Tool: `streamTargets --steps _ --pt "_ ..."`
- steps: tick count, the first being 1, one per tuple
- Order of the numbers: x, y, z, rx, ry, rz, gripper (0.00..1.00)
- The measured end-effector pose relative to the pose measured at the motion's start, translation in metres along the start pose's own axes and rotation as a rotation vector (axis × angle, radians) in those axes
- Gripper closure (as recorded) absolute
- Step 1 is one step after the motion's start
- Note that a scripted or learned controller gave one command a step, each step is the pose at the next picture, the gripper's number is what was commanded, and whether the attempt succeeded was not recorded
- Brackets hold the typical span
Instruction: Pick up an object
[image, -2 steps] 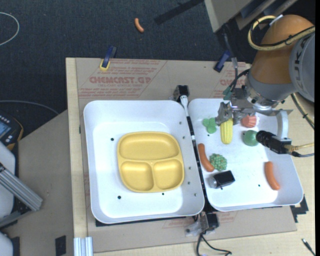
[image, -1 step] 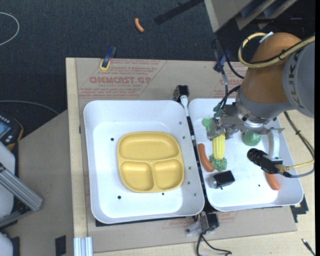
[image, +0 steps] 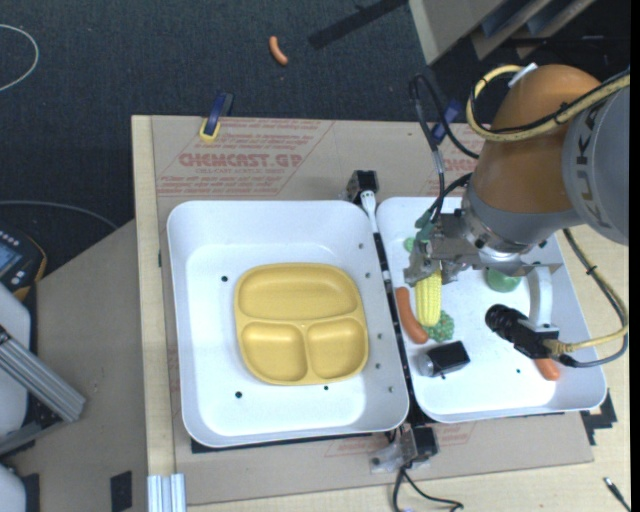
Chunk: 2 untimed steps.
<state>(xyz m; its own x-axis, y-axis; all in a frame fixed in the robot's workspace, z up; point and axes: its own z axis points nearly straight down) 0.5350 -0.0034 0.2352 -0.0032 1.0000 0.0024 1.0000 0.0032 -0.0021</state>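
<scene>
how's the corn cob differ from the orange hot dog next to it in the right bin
The corn cob is yellow and knobbly; the hot dog is orange-red and smooth. The cob is thicker, the hot dog slimmer. The cob lies under the gripper; the hot dog lies nearer the bin's left wall. Both lie lengthwise, side by side, in the right bin.

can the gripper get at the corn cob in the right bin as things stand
Probably yes. The gripper hangs right over the top end of the corn cob, with nothing lying across it. A carrot and a green piece crowd its sides, so a clean grasp is uncertain.
</scene>
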Motion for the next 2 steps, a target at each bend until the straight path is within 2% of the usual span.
streamTargets --steps 1,2 --pt "0.0093 -0.0031 0.0101 0.002 -0.001 0.002 1.0" --pt "-0.0004 -0.001 0.0004 -0.004 -0.003 0.003 1.0"
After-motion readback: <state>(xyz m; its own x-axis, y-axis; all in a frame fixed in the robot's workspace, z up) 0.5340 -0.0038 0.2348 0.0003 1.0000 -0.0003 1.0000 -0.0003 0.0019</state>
